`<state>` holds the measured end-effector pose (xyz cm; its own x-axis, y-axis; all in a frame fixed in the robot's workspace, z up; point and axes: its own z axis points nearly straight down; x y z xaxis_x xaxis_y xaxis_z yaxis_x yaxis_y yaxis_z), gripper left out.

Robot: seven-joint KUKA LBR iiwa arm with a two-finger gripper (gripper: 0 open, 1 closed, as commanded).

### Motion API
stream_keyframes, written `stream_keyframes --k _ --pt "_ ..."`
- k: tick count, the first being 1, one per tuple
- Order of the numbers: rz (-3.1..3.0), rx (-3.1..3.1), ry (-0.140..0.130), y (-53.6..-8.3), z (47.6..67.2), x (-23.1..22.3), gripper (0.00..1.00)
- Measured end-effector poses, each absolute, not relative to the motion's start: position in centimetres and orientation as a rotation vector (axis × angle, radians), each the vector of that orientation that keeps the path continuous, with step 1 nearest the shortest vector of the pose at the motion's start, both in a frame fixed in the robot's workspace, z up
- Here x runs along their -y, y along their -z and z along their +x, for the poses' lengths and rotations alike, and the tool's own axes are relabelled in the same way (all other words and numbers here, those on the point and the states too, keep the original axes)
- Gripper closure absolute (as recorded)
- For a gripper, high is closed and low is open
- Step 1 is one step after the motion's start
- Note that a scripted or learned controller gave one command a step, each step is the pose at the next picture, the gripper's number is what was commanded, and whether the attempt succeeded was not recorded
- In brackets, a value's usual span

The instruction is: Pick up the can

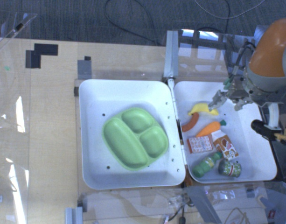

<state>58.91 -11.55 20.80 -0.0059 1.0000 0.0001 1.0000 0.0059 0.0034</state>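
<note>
My gripper [229, 98] hangs over the right bin's [259, 143] top end w/ nothing in it; can't tell how far it's open. Can [230, 168] lies at 6 o'clock from me, on its side, long axis approx. 3–9.

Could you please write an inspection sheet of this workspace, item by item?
Surface: wooden bench with two white bins.
Job's things: can lying in right bin, near its front edge.
Clutter: banana, sausage, carrot, two cartons, green bottle; green divided plate in left bin.
Grippers: gripper above right bin's back, over the banana, holding nothing.
Cables: black cables on floor behind.
Surroundings: dark carpet.
</note>
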Motion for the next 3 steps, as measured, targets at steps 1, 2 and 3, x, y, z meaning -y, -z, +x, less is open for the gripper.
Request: stream_keyframes --k 1,2,3 --pt "2.359 -2.074 -0.002 -9.9 51.7 19.7 0.0" --pt "2.352 -2.074 -0.009 -11.1 52.0 19.6 1.0" --pt "2.352 -2.073 -0.008 -11.1 52.0 19.6 0.0"
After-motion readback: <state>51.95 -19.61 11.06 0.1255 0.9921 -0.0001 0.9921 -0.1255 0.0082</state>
